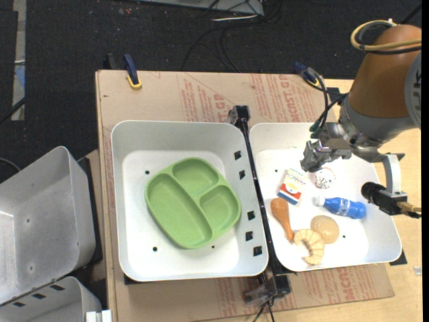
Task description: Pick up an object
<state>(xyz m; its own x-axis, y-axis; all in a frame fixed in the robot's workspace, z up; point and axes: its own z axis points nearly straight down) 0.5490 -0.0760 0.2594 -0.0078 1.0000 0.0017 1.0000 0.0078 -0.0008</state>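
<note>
The right bin (pixel 375 250) holds several small objects: a red, white and blue carton (pixel 291 186), a blue and white bottle (pixel 342 207) lying on its side, an orange drumstick (pixel 282 217), a tan cookie (pixel 325 227), a shrimp-like piece (pixel 311 245) and a white speckled ball (pixel 324 178). My gripper (pixel 316 157) hangs over the upper part of this bin, just above and left of the ball and above the carton. Its dark fingers point down and I see nothing between them.
The left bin (pixel 127 247) carries a green divided plate (pixel 193 201). A black divider rail (pixel 251 193) runs between the bins. A grey tub (pixel 40 227) stands off the bench at left. Clamps (pixel 133 72) grip the board's back edge.
</note>
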